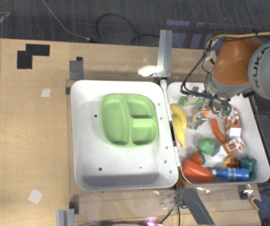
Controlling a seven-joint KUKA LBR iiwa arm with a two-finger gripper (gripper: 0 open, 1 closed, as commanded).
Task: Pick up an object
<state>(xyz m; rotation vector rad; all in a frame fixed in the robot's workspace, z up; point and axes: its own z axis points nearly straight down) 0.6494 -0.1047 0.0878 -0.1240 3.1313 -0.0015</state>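
One arm [248, 69] over perhaps toy-filled right bin [259, 140]

The arm's wrist [229, 62] hides the claw's fingers, perhaps also part of the right bin [257, 140].

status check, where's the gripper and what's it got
Gripper low in the right bin, grip state unclear. Nothing seen held. Banana, orange carrot-like piece and green ball crowd close by.
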